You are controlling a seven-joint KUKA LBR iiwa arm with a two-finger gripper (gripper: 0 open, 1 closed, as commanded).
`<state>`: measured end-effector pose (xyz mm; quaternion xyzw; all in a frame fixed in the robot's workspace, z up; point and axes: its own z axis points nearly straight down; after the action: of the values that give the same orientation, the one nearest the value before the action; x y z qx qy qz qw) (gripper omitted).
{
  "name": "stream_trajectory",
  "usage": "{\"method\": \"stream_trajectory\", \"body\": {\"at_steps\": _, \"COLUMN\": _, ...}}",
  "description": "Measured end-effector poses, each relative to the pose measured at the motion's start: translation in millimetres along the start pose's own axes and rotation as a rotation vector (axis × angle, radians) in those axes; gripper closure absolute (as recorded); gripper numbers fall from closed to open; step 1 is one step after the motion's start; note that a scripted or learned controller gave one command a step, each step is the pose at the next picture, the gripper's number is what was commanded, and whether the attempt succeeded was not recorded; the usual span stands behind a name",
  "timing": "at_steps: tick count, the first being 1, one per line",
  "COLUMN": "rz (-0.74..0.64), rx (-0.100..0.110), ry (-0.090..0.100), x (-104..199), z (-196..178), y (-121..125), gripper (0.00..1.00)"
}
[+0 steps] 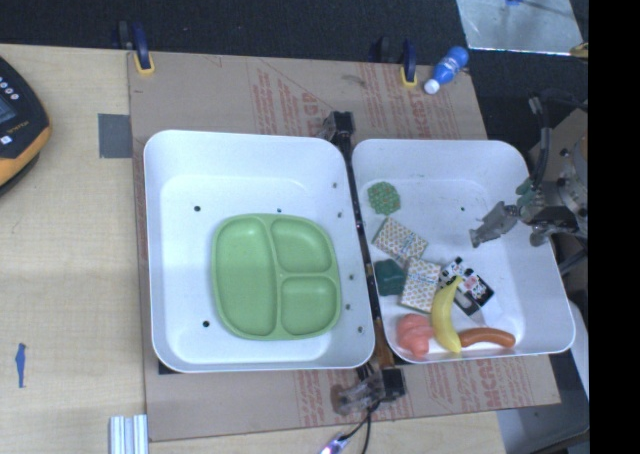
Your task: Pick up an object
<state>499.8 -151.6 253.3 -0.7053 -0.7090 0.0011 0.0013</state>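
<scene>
**Inspector:** Camera view. The gripper [497, 222] sits at three o'clock over the right bin [500, 157]. I cannot tell its finger state; nothing is visibly held.

**Clerk:** And the candidates?

**Inspector:** Clustered at the bin's six o'clock: a banana [445, 314] lying over a sausage [484, 339], a pink-red fruit [414, 334] touching the banana, and two patterned blocks [400, 238] near the divider. A green round piece [384, 196] lies toward eleven o'clock.

**Clerk:** Handling?

**Inspector:** In my judgement, the banana is a light, stiff, smooth toy; grip across its middle, where it narrows.

**Clerk:** Markings?

**Inspector:** Red print on the cardboard sheet [300, 92], illegible. The left bin [160, 242] holds a green divided plate [275, 277].
</scene>
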Motion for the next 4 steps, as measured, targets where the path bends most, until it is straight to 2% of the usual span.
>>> {"method": "stream_trajectory", "body": {"at_steps": 1, "rz": -0.001, "rx": -0.006, "ry": -0.002, "x": 47, "z": 128, "y": 27, "gripper": 0.00}}
{"method": "stream_trajectory", "body": {"at_steps": 2, "rz": 0.003, "rx": -0.003, "ry": -0.003, "x": -62, "z": 24, "y": 101, "gripper": 0.00}}
{"method": "stream_trajectory", "body": {"at_steps": 3, "rz": 0.000, "rx": 0.002, "ry": 0.000, "x": -51, "z": 132, "y": 50, "gripper": 0.00}}
{"method": "stream_trajectory", "body": {"at_steps": 4, "rz": 0.000, "rx": -0.008, "ry": -0.001, "x": 33, "z": 159, "y": -21, "gripper": 0.00}}
